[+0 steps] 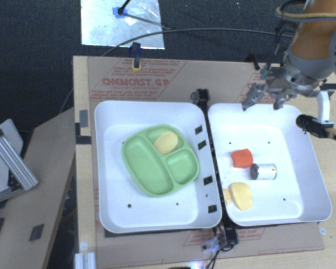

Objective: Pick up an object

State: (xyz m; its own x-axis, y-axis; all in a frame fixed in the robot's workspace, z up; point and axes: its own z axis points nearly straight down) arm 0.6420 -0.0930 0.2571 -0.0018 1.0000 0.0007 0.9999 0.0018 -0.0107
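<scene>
The right bin (291, 136) holds an orange block (242, 158), a small grey and white cylinder (264, 171) lying on its side, and a yellow lump (240, 195) near the front left. My gripper (264, 101) hangs above the bin's far rim, well back from these objects, with its two fingers spread apart and nothing between them. In the left bin (115, 206) a green divided plate (159, 160) carries a yellow piece (166, 142) in its upper compartment.
Black clips (204, 130) run along the seam between the two bins. A black bracket (312, 125) on the arm sits over the right bin's far right corner. A blue and yellow clamp (135, 55) stands on the board behind the left bin.
</scene>
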